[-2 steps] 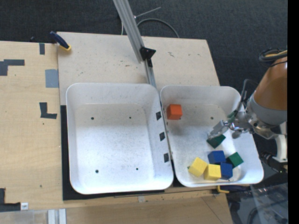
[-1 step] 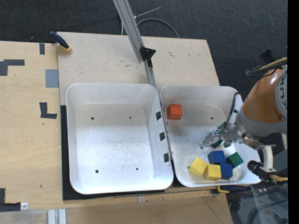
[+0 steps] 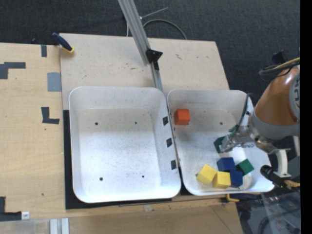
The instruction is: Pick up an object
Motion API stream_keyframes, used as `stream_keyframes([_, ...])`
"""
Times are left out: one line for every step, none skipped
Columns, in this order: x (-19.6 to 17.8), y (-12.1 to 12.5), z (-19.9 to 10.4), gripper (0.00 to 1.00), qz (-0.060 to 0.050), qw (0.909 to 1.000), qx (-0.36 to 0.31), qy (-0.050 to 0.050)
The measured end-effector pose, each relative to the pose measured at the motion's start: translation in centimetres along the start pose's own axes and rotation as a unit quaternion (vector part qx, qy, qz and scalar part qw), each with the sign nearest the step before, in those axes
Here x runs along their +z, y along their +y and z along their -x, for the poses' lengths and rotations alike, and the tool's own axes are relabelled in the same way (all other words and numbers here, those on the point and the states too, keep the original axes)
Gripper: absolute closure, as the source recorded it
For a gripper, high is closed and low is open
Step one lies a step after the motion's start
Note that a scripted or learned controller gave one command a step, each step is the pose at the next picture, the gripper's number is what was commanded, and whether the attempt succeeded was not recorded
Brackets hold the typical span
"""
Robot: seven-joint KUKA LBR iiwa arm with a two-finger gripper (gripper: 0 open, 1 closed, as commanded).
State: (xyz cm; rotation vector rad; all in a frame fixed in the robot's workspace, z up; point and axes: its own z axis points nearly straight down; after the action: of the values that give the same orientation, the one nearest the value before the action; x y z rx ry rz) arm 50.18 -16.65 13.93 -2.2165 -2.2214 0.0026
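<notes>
Reaching in from the right over the right bin (image 3: 204,97), orange-banded arm (image 3: 275,106) bent down, gripper (image 3: 228,143) low near the bin's right side. Cannot tell its state. Just below it, 2 yellow blocks (image 3: 206,174), 2 blue blocks (image 3: 225,164), 1 green block (image 3: 245,166). Apart near the left wall, 1 orange block (image 3: 182,116). No legible writing.

Two white bins (image 3: 119,94); two yellow blocks (image 3: 206,173); two blue (image 3: 225,164); one orange (image 3: 182,116); one green (image 3: 245,166)

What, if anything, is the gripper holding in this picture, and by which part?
It cannot be told. The gripper hangs low in the right bin, just above the blue block and the green block; nothing is visibly between its fingers.
</notes>
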Motion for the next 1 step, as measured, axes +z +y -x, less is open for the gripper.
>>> stream_keyframes([-6.14, 0.71, 0.02, 1.0, 0.005, 1.0, 0.0, -0.002])
